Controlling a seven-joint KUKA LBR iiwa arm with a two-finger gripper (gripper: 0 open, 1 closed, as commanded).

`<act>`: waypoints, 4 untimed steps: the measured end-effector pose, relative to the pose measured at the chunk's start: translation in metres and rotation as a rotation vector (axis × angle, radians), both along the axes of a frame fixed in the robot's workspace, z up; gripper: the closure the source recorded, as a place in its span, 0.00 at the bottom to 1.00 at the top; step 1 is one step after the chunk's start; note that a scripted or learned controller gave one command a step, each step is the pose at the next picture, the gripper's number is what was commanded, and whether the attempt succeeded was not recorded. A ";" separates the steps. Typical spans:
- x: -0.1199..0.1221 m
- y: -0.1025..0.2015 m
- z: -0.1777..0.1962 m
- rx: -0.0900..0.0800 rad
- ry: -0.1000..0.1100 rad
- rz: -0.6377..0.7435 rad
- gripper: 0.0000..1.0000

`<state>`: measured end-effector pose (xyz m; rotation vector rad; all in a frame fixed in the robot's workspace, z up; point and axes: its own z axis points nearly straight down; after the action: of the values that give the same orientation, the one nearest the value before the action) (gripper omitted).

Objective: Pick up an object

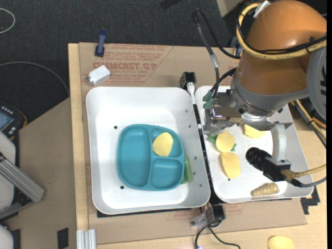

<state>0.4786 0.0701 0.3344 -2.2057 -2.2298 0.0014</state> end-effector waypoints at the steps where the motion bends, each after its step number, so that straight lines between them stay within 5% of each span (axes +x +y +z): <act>1: 0.001 0.031 0.037 -0.001 -0.009 -0.006 1.00; 2: 0.001 0.041 0.173 0.002 -0.023 -0.008 1.00; 3: 0.001 0.147 0.123 -0.003 0.003 0.001 1.00; 4: 0.001 0.155 0.206 0.002 -0.014 -0.008 1.00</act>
<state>0.4793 0.2252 0.5401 -2.2203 -2.2274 -0.0166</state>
